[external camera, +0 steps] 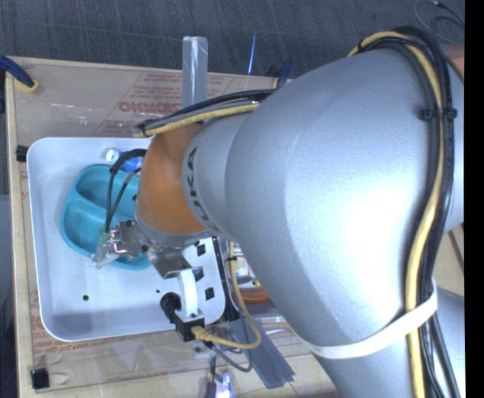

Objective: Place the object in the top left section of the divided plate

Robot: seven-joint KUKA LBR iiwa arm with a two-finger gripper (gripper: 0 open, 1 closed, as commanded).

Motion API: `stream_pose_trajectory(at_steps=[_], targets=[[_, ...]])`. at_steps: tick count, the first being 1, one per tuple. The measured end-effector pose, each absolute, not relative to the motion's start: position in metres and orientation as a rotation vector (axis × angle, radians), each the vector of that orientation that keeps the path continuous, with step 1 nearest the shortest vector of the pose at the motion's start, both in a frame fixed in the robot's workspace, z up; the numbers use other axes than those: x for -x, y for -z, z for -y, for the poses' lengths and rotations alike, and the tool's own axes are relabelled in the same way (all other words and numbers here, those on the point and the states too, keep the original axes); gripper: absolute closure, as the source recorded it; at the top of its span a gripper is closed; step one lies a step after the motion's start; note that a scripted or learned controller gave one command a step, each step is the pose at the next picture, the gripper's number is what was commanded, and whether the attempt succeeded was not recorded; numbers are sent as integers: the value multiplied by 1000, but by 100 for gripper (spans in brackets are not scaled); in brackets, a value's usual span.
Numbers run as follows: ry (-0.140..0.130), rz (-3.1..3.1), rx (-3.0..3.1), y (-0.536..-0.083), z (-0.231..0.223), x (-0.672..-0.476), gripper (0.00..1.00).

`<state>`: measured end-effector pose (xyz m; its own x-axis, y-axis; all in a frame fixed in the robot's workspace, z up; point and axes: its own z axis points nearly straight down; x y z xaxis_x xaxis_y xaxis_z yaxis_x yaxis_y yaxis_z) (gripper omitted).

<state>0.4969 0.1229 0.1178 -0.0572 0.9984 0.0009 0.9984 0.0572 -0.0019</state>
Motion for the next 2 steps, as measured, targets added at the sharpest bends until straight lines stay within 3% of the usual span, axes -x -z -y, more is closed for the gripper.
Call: stream_pose_trajectory(at_steps=[1, 2], targets=[[-12, 2393, 2027, -132, -164, -559, 0], [26, 2361, 2095, -108, -170, -548, 0]])
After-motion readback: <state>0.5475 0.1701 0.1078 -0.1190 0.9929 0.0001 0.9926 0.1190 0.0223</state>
